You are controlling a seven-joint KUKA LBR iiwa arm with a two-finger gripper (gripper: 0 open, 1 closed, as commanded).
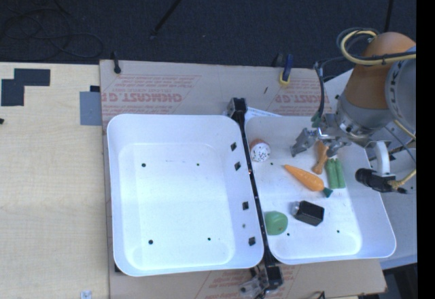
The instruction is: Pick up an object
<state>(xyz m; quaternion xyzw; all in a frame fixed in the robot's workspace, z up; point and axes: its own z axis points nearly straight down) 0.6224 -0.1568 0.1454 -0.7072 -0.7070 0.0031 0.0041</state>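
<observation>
My gripper hangs over the far part of the right bin, its grey fingers spread open. A small orange piece lies just below the gap between the fingertips, and I cannot tell whether they touch it. A green cylinder lies beside it on the right. An orange carrot rests slantwise in the bin's middle. A white spotted ball sits near the divider. A black block and a green round object lie toward the bin's near side.
The left bin stands beside the right one, with a black divider bar between them. A black handle-like part of the arm sticks out over the right bin's right rim. Cardboard lies under both bins.
</observation>
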